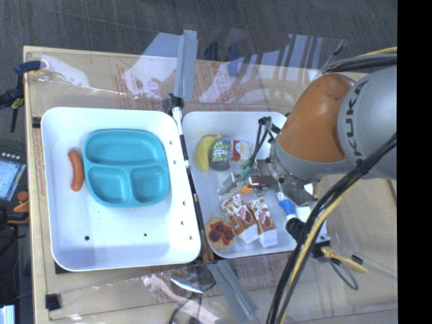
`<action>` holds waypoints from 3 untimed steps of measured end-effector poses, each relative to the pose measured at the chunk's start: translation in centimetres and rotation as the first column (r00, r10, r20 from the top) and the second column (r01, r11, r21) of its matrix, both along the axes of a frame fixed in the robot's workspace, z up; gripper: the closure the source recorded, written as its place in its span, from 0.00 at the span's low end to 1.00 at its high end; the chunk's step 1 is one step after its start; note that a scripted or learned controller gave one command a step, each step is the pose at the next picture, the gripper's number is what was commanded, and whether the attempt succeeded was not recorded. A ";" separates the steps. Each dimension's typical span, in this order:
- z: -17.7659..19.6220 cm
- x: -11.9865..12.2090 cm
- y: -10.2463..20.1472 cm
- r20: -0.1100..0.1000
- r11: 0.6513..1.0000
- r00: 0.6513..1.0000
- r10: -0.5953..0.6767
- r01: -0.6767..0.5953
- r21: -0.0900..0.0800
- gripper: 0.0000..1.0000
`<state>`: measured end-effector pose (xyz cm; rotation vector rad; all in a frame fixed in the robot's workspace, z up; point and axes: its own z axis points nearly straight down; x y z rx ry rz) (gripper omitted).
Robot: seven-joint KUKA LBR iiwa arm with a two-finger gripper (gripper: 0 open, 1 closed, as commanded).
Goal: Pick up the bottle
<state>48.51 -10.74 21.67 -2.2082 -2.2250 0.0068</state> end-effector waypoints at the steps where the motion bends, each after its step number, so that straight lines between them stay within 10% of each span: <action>1: -11.1 5.6 -5.9 0.019 0.998 0.998 0.066 -0.066 -0.006 0.00; 2: -12.3 12.0 -0.3 0.011 0.983 0.983 0.184 -0.184 -0.012 0.00; 3: -13.3 16.0 -1.1 -0.030 0.990 0.989 0.144 -0.144 0.001 0.00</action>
